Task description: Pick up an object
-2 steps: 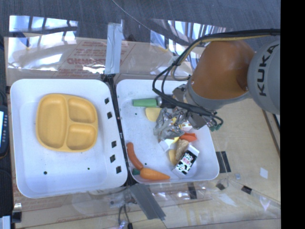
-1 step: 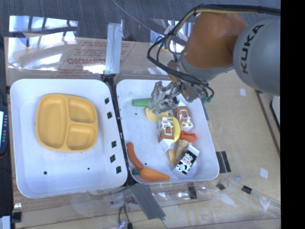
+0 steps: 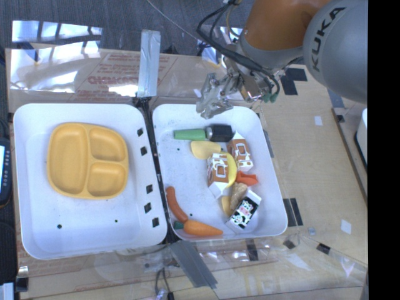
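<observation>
The right bin [image 3: 269, 186] holds a pile of toy food. At its far side lies a green item with a black cap [image 3: 203, 133]. Below that lie a yellow banana [image 3: 222, 158], two brown-and-white cartons [image 3: 241, 155] [image 3: 217, 171] and a cow-patterned carton [image 3: 245, 212]. An orange carrot [image 3: 201, 229] and a reddish sausage [image 3: 175, 204] rest near the front left corner. My gripper [image 3: 212, 100] hangs over the bin's far rim, just above and behind the green item, with nothing visibly in it.
A yellow divided plate [image 3: 87, 160] lies in the left bin [image 3: 37, 230]. A grey tape strip [image 3: 149, 64] runs behind the gap between the bins. The arm and its cables [image 3: 275, 36] loom over the far right corner.
</observation>
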`<state>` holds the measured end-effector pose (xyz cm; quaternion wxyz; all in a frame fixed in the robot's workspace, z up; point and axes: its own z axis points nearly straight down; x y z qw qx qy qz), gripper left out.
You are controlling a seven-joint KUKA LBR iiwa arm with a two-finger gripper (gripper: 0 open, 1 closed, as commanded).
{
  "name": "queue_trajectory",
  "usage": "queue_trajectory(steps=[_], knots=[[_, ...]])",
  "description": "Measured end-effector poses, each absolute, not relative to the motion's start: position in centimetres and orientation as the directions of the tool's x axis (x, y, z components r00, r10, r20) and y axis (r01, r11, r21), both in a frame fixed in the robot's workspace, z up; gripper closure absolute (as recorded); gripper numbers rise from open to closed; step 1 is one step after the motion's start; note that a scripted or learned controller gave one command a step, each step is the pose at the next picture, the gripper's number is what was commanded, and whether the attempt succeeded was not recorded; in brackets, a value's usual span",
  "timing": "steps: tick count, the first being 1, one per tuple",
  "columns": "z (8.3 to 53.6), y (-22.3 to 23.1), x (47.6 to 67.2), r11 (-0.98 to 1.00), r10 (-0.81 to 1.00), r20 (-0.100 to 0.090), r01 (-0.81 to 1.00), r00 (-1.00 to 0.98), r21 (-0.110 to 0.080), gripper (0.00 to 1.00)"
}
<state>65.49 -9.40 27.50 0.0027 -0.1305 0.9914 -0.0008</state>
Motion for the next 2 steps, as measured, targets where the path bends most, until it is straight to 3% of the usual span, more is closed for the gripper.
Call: queue_trajectory(steps=[1, 2], knots=[[25.8, -19.9, 65.6, 0.971, -0.238, -0.001, -0.238, -0.971, -0.003, 1.0], [23.4, -9.2, 65.8, 0.97, -0.244, -0.001, -0.244, -0.97, 0.003, 1.0]])
